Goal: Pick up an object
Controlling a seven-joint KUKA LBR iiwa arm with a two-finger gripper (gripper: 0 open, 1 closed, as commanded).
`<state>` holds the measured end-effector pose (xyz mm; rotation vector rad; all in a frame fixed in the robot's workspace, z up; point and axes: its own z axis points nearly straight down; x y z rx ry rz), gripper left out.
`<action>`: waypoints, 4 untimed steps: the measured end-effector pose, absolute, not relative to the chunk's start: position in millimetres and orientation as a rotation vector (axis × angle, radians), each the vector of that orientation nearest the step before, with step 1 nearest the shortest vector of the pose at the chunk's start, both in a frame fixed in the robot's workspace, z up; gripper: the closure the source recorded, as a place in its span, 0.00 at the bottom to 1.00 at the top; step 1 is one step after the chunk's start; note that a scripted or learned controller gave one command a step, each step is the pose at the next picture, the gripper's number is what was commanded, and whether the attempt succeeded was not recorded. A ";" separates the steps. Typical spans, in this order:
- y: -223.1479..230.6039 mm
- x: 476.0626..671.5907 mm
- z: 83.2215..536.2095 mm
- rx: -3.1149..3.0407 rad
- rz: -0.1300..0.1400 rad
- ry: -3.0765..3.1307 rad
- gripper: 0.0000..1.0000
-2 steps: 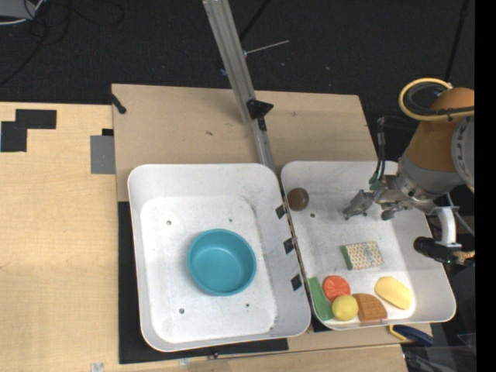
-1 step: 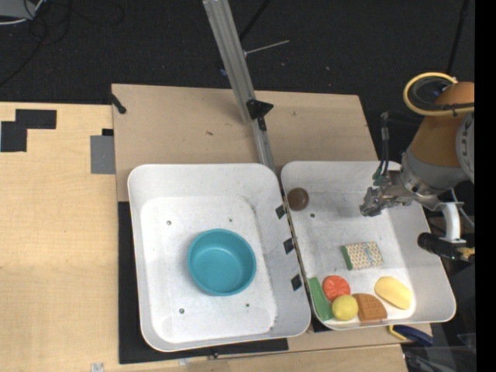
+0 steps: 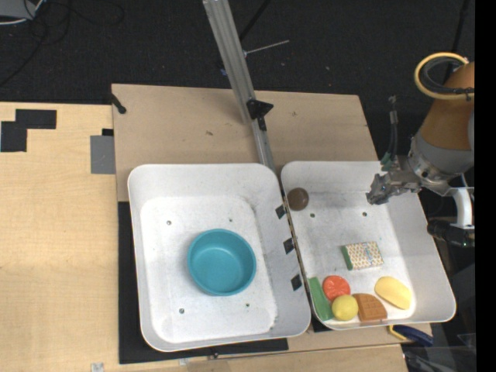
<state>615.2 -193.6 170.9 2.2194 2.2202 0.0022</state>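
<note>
White right bin (image 3: 434, 285), gripper (image 3: 380, 192) over its far edge.
We cannot tell its opening; round brown ball (image 3: 297, 199) lies apart, patterned block (image 3: 362, 255) and smooth plastic foods (image 3: 364, 298) near corner.

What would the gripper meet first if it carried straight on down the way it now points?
Most likely the bare floor of the right bin. The gripper hangs over its upper right part, well apart from the brown ball and the patterned block. Its height is unclear from this slanted view.
</note>
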 end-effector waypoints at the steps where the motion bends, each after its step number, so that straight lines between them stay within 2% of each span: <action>1: -189.1 620.0 231.8 2.218 0.004 2.219 1.00; 2: -193.7 618.9 274.8 2.219 0.003 2.219 1.00; 3: -138.5 623.7 271.8 2.218 0.001 2.226 1.00; 4: -94.6 615.8 270.6 2.219 0.001 2.225 1.00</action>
